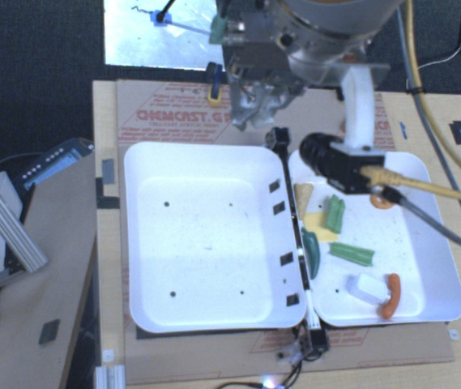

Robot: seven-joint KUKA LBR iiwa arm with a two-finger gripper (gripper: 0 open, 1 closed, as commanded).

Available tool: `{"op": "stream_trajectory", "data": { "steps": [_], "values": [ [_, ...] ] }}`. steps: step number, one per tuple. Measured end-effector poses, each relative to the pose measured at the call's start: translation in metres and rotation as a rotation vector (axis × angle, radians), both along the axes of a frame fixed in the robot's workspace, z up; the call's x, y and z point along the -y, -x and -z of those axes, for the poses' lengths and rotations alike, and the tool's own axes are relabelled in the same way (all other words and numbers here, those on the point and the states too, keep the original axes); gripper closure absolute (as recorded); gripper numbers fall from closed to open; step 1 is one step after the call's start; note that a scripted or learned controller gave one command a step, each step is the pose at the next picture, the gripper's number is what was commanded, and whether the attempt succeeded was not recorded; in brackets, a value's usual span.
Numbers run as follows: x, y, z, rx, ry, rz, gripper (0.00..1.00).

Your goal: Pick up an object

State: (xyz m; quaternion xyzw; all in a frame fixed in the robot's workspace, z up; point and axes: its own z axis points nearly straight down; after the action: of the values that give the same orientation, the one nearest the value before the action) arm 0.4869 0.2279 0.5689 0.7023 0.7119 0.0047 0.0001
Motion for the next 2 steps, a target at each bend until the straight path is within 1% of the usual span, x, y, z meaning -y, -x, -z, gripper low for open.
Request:
{"op": "stream_trajectory", "data": {
  "steps": [2],
  "values": [
    [0.0,0.0,-0.022,0.003,-0.002,-0.006,1.0]
  ]
}}
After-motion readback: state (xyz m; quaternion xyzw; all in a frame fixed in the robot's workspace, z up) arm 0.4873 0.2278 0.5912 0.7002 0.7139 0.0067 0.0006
